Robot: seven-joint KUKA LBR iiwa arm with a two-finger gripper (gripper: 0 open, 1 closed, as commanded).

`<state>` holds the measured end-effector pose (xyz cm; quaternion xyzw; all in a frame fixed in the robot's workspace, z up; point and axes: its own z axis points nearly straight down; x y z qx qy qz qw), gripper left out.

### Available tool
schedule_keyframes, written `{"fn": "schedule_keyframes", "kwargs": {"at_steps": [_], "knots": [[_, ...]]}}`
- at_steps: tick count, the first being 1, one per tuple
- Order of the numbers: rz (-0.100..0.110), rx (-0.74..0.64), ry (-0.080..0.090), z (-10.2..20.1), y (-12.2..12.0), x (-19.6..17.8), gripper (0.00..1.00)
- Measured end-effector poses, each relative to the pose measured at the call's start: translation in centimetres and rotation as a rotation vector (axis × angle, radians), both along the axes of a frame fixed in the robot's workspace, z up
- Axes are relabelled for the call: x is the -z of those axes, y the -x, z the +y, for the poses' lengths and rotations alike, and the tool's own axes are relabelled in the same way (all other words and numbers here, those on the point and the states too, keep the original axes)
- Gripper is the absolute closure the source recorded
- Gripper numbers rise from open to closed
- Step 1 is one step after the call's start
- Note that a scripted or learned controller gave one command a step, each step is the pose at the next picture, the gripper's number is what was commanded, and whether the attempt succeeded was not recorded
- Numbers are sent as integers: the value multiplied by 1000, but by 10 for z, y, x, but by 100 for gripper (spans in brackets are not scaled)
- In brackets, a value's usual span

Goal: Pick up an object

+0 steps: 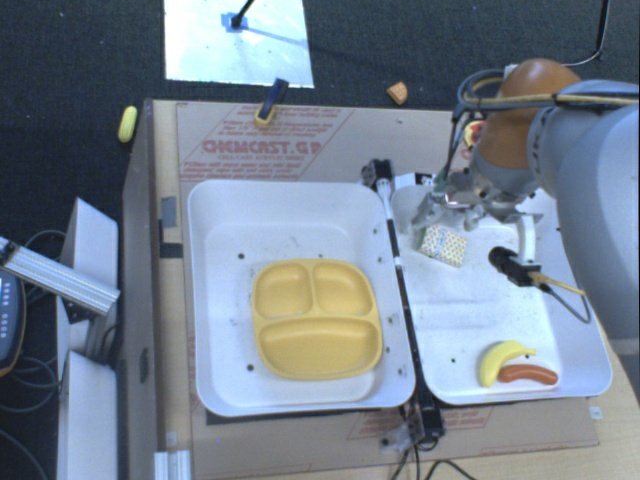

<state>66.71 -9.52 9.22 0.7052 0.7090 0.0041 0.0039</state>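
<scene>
Bench board [345, 133] reads "CHEMCAST GP" — tool [455, 208] above right bin [470, 313].

Brown bench [330, 133] with red lettering, left bin [222, 230] and right bin [470, 308] touching side by side, yellow-blue tool [270, 103] at far edge

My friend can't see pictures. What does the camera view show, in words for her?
A grey robot arm's gripper is close to a small spotted block in the right white bin, which also holds a yellow banana and a red sausage. The left bin holds a yellow divided plate.
</scene>
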Motion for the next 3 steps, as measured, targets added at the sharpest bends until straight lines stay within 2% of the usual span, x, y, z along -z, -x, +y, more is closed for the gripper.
{"fn": "schedule_keyframes", "kwargs": {"at_steps": [1, 2, 3], "knots": [[10, 4, 1, -13, 32, 8, 0], [6, 2, 1, -13, 31, -4, 100], [7, 2, 1, -13, 31, -3, 0]]}}
